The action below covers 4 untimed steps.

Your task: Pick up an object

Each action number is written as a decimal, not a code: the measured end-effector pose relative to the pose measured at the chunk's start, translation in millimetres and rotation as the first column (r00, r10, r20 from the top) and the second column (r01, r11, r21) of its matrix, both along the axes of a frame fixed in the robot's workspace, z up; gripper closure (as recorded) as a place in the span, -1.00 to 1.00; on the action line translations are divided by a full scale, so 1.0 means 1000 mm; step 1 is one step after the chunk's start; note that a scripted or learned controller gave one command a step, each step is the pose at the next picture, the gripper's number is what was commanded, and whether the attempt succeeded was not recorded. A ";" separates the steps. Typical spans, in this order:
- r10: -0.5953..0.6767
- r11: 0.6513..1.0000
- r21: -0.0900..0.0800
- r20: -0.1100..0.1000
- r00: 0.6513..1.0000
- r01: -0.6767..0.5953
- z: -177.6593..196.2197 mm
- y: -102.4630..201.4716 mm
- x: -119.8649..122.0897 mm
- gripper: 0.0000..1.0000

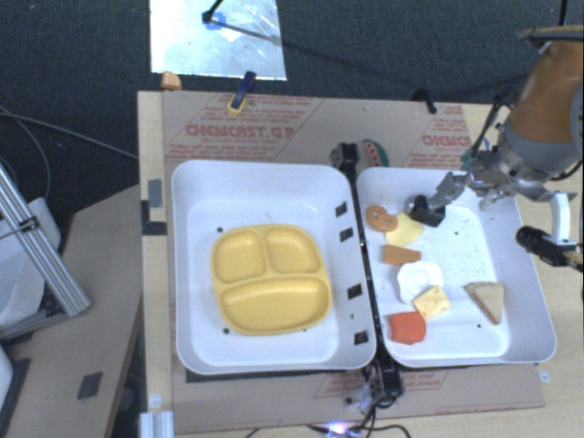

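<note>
L bin (196, 190) holds a yellow divided plate (271, 277), long axis running 9 to 3, big compartment toward 6, two small ones toward 12. Bare white floor rings the plate on all sides, widest at 12.

R bin (525, 322) has the food toys bunched along its 9 side: orange ring-shaped piece (380, 217) at top, pale yellow piece (406, 233) touching it at 3, then an orange-brown slab (401, 255) w/ long axis approx 9 to 3, white fried-egg shape (419, 277), yellow cheese cube (432, 303), red piece (408, 328) nearest the 6 rim. Bread wedge (486, 299) sits apart toward 3, tip pointing to 6. Open floor in the bin's middle and its 12-to-3 part.

Gripper (425, 210) is low over the pale yellow piece, its dark tip at that piece's 12 edge; arm slants off toward 2. Can't tell how far the claw is spread or whether it has anything
</note>
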State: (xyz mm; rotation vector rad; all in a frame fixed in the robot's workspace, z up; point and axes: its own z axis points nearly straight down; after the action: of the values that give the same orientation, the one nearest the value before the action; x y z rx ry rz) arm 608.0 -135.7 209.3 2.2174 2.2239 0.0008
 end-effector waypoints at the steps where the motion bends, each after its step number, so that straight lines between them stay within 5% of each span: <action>1: 0.009 1.000 0.004 0.001 1.000 -0.009 -0.026 0.079 0.026 -1.00; 2: -0.007 1.000 0.001 -0.012 1.000 0.007 -0.117 0.041 -0.047 -1.00; 3: 0.003 1.000 -0.001 0.008 1.000 -0.003 -0.087 0.047 0.015 -1.00; 4: -0.006 1.000 0.001 -0.006 1.000 0.006 -0.127 0.023 -0.057 -1.00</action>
State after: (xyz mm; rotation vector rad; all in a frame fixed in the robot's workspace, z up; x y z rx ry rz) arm 550.6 -112.5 82.7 2.2276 2.2215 -0.0046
